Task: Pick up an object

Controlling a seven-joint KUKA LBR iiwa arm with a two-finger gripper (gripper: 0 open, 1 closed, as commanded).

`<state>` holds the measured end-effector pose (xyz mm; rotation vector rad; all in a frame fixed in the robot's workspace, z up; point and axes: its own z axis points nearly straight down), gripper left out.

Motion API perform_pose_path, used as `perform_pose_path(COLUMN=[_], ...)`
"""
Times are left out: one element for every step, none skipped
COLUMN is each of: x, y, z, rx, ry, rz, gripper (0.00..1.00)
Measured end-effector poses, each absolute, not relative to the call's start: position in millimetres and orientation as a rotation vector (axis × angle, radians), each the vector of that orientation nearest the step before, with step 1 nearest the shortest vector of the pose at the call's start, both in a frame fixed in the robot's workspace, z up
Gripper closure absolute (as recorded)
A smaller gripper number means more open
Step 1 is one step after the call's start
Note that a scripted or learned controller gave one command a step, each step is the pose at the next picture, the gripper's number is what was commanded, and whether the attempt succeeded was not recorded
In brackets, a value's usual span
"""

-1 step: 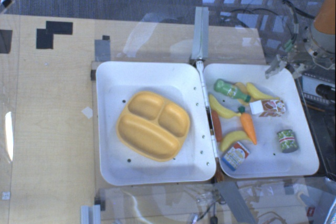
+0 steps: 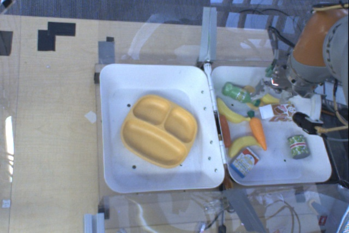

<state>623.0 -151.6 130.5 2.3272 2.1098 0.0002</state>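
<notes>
So the gripper (image 2: 274, 80) sits low over the back right part of the right bin (image 2: 281, 167). Honestly, we can't tell from this angle whether it's spread or pinched together, since it's all too small and cluttered there. We don't see anything clearly caught in it either.

Closest to it is a yellow bit (image 2: 268, 100) that we can't make out properly, and a white and red packet (image 2: 281, 112) lies just in front of that. A small white block (image 2: 265, 112) sits right against the packet's left side. A green bottle (image 2: 237, 91) lies on its side a little further left, near the back of the bin.

Moving out from there, we've got an orange carrot (image 2: 258, 133) lying at a slant in the middle, with one banana (image 2: 229, 112) off to its left and another banana (image 2: 242, 144) curled in front of it. A long reddish-orange thing (image 2: 224, 130) runs along the bin's left wall. A small red and blue carton (image 2: 245, 162) sits at the front, touching the second banana. A green can (image 2: 298, 146) stands on its own towards the right, apart from the pile.

Over in the left bin (image 2: 114, 90) there's a yellow divided plate (image 2: 159, 131) with three compartments, roughly in the middle. Both bins sit side by side on the pale wooden surface (image 2: 54, 117), and the arm (image 2: 316, 41) comes in from the right.
</notes>
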Motion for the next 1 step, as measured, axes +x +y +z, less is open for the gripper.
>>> perform_pose_path(x=[583.7], y=[-175.5], z=[115.1], rx=[2.513], ry=[1.846], rz=[0.032], gripper=[0.00])
